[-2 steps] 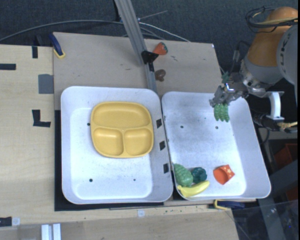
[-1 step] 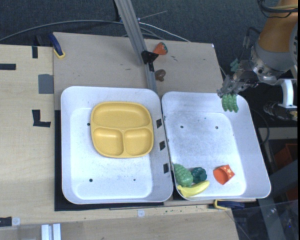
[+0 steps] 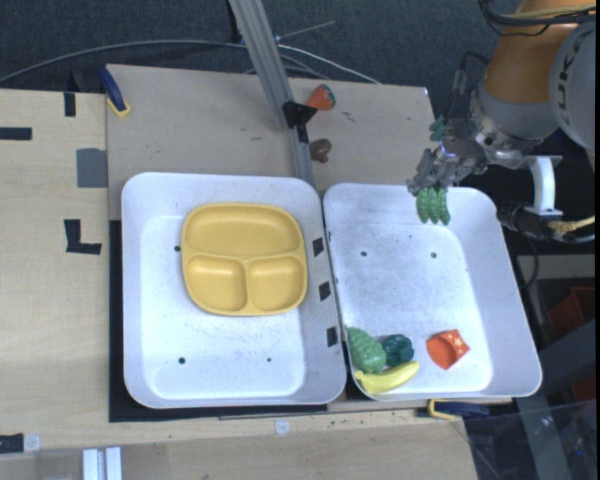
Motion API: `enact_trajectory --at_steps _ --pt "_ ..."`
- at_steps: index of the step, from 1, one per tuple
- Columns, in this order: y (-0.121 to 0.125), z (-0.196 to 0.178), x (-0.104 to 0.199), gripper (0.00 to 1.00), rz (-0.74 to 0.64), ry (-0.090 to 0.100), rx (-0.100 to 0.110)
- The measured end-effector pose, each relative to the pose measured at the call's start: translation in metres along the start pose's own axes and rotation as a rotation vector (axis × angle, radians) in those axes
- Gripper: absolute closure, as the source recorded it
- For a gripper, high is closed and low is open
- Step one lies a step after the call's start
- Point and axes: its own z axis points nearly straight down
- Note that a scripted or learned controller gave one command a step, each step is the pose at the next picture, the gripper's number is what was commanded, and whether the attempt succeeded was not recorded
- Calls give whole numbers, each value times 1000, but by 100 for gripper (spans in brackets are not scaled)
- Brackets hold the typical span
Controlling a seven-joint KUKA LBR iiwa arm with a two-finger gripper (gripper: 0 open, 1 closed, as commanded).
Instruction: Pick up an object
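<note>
Here the bench fills the frame and bears two shallow white bins side by side. The left bin, at centre left, holds a yellow divided plate with three compartments, lying flat in the bin's upper half. The right bin holds a cluster along its lower edge: a green leafy toy touching a dark green lump, a yellow banana just below them, and an orange piece a little apart to the right. At upper right the arm reaches in; its gripper is clamped on a small green ridged object, which hangs from the fingertips over the right bin's top rim. Judged by looks, this object is a light, stiff plastic toy, somewhat slippery; a hold across its narrow upper end seems soundest.
</note>
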Motion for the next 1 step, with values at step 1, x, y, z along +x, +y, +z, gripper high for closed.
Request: enact_trajectory --at_steps 1 --pt "4 -3 51 100 -1 1 0"
